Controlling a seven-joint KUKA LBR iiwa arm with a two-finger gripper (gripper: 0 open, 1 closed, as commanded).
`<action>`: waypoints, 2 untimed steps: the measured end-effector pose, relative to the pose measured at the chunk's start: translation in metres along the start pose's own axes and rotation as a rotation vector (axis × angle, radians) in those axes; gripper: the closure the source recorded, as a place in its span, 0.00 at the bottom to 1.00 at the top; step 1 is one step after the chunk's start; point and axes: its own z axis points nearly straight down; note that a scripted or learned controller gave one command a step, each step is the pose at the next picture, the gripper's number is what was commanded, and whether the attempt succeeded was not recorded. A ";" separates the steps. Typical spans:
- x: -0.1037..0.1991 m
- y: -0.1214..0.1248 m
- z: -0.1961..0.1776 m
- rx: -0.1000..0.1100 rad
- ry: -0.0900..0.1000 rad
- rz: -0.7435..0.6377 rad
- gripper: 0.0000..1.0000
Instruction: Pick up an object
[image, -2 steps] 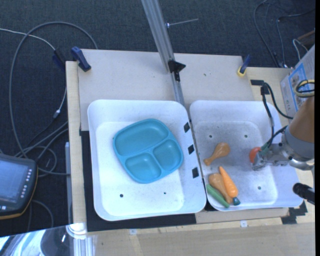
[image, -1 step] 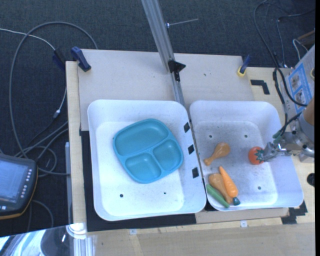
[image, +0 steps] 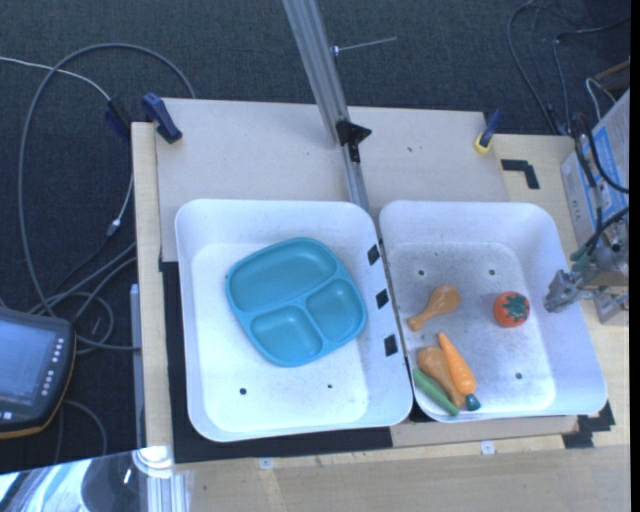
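Right now the gripper (image: 560, 292) sits at the right bin's (image: 560, 225) right rim; whether it's open, can't tell. Nearest pick is the tomato (image: 510, 309), just left of it: centre over it, descend straight.

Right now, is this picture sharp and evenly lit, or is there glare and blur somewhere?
In the camera view, lighting is soft and even, with faint shadows beside the blue plate and tomato; the toys look slightly soft; the pincer at the right bin's rim is blurry; a bright reflection sits bottom left.
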 end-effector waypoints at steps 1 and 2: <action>-0.006 -0.002 -0.063 -0.002 -0.001 0.000 1.00; 0.042 0.011 -0.062 0.004 0.003 -0.005 1.00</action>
